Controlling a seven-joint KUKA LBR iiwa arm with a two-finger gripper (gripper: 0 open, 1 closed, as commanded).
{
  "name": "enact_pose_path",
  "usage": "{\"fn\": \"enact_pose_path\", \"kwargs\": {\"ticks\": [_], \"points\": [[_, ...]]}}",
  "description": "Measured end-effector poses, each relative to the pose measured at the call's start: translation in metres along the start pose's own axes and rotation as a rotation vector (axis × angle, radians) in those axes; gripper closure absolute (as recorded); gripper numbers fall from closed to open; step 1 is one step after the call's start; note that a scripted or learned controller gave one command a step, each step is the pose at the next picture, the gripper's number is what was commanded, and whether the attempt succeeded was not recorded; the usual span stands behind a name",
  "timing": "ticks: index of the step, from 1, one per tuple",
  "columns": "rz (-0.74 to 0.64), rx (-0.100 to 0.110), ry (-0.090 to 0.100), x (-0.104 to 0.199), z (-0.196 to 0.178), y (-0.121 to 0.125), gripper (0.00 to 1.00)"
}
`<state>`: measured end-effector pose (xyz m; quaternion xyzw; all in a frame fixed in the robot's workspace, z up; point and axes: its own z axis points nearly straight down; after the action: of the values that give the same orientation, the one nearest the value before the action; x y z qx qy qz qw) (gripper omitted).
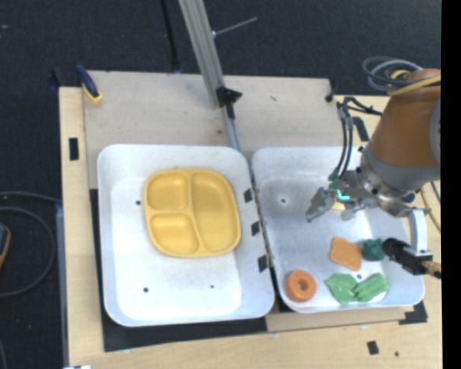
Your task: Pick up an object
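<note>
The yellow tray (192, 211) looked like smooth matt plastic; the white bins (123, 283) seemed speckled; the counter (154, 106) looked like pale wood.

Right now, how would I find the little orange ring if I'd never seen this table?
Look at the right-hand white bin, the one without the yellow plate. Go to its front edge, in the left corner. The ring lies there, round with a hole in the middle like a doughnut, unlike the flat orange piece and the green lumps to its right.
</note>
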<state>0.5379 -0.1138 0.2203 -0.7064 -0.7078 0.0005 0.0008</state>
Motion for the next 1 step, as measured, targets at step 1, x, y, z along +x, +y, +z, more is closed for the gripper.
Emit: {"fn": "enact_pose_path", "kwargs": {"ticks": [1], "points": [[0.000, -0.002, 0.000, 0.0000, -0.0009, 0.0007, 0.00]]}}
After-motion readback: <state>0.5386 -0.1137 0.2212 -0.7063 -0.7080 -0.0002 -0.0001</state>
